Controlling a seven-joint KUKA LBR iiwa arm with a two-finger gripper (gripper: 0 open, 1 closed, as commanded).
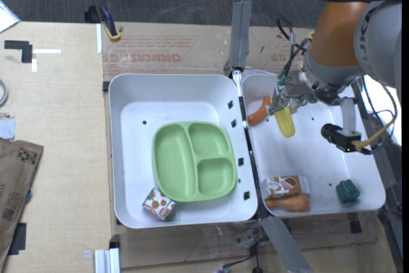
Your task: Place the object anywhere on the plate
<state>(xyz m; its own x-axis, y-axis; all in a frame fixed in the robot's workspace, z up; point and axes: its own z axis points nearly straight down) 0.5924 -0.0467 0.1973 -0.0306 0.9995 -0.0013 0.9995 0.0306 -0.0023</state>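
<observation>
A green plate (172, 163) with three compartments lies in the left bin (128, 112), nothing on it. My gripper (282, 109) hangs over the upper left part of the right bin (364, 163), shut on a yellow corn cob (285, 123) that dangles below the fingers, tilted slightly. The cob is to the right of the plate, across the divider between the bins.
In the left bin, a small patterned carton (158, 205) sits at the plate's lower left corner. The right bin holds an orange carrot (257, 113) near its upper left, a snack packet (283, 186), another orange carrot (291, 203) and a dark green pepper (348, 191).
</observation>
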